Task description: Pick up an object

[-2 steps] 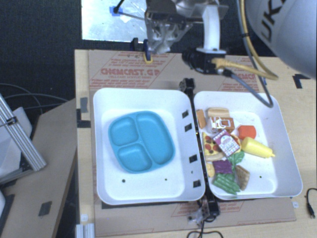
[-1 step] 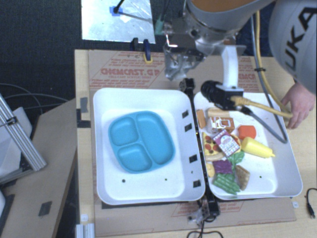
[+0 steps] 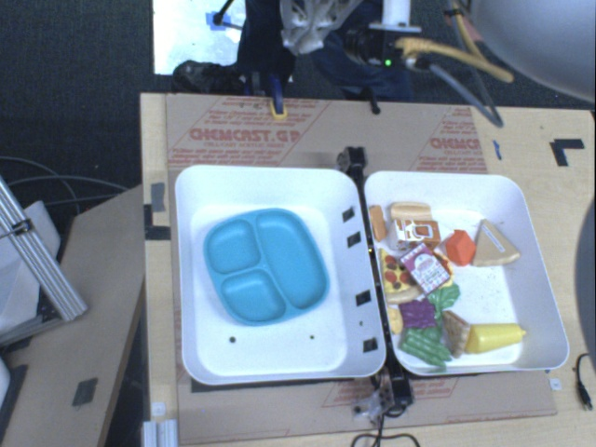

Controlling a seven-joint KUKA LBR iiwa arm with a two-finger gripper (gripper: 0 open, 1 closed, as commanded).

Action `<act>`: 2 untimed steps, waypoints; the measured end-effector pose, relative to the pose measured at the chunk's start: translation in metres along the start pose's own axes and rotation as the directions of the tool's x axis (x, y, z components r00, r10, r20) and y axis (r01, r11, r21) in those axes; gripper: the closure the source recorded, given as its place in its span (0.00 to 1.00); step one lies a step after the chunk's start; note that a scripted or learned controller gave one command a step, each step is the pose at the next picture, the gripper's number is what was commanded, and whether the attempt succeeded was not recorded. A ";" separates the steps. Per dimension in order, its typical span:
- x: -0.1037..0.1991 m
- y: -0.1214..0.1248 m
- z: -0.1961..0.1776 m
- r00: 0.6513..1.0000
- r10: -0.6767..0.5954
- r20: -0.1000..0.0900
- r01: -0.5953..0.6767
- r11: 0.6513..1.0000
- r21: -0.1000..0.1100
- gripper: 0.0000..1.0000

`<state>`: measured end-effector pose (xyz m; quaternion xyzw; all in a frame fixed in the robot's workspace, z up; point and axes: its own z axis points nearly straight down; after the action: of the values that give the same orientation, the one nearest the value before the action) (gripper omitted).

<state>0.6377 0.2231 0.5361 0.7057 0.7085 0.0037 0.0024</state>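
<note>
The right bin (image 3: 533, 250) holds several toy food pieces in a loose heap: a yellow bottle (image 3: 494, 337), a green ridged piece (image 3: 424, 345), a purple piece (image 3: 417, 314), a magenta packet (image 3: 426, 270), an orange-red piece (image 3: 458, 247), a tan wedge (image 3: 496, 246) and a brown-and-white box (image 3: 413, 222). My gripper (image 3: 311, 24) hangs high at the top of the camera view, behind the bins and beyond the bench's far edge. It is well away from every piece, and nothing hangs beneath it.
A blue divided plate (image 3: 265, 264) lies in the left bin (image 3: 196, 203). A black hinged divider (image 3: 368, 268) runs between the two bins. Cables and the arm's body (image 3: 521, 17) crowd the top right. A metal frame (image 3: 33, 250) stands at the left.
</note>
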 end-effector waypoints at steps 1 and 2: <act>0.013 -0.124 0.104 1.000 -0.006 0.005 0.006 1.000 0.023 1.00; -0.028 -0.108 0.303 1.000 0.007 0.008 -0.007 1.000 0.023 1.00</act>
<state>0.5323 0.1950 0.2319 0.7082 0.7059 -0.0072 -0.0027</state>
